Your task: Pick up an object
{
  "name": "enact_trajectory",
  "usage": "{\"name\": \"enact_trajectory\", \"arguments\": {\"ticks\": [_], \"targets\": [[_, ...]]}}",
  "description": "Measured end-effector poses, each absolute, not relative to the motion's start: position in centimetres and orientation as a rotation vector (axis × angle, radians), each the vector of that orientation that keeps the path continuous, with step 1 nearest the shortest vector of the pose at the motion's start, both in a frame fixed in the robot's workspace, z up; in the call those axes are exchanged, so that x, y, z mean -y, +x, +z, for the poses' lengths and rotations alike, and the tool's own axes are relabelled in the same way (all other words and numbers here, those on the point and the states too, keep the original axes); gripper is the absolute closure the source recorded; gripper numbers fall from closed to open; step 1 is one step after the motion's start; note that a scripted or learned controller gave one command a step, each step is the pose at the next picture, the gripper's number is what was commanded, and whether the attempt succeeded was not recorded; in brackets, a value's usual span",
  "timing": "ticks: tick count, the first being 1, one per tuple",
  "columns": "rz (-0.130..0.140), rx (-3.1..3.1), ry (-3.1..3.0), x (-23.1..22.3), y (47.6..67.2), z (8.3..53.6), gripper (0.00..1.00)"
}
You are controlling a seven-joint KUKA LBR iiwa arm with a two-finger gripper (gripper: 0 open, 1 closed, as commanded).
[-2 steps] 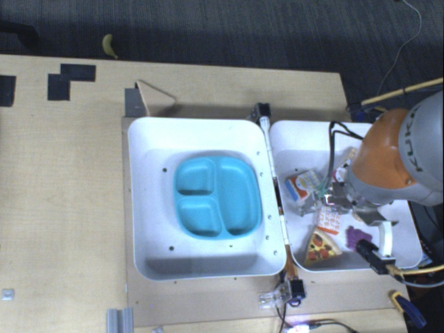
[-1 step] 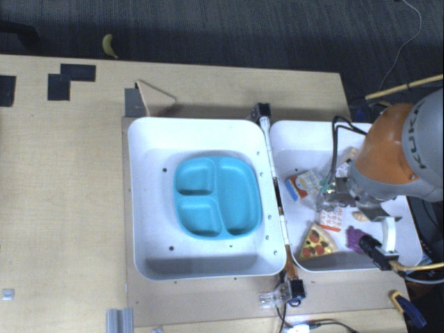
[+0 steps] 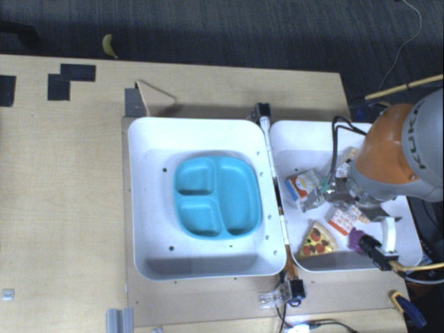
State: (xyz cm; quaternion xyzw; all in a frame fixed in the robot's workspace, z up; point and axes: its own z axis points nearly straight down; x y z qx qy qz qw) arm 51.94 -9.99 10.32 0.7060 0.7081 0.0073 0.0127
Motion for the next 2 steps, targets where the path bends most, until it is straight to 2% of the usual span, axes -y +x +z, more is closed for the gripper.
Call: {"name": "enact_trajectory", "arguments": {"ticks": [1, 2], "targets": [[0.027, -2.205, 2.195, 9.99, 52.12, 11.43, 1.0], [0.027, -2.205, 2.195, 9.99, 52.11, 11.42, 0.0]]}}
